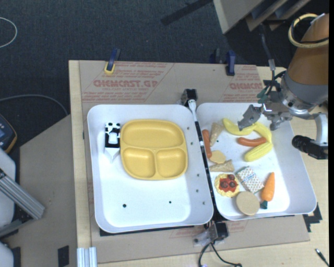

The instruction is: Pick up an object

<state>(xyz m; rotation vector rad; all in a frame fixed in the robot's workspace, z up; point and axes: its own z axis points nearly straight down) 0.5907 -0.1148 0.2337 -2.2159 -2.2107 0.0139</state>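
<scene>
Floor (78,31) is dark blue-grey carpet, speckled, evenly lit. Bench top is a brown board (172,78) printed with red "CHEMCAST" lettering, overhanging a paler table (49,156) at left. Two clamps pin the far edge: yellow clamp (110,66) left, blue clamp (230,62) right. Thin cable (31,99) loops across carpet at left. Aluminium rail (21,195) sits at lower left. Beige box corner (250,13) at top right.
</scene>
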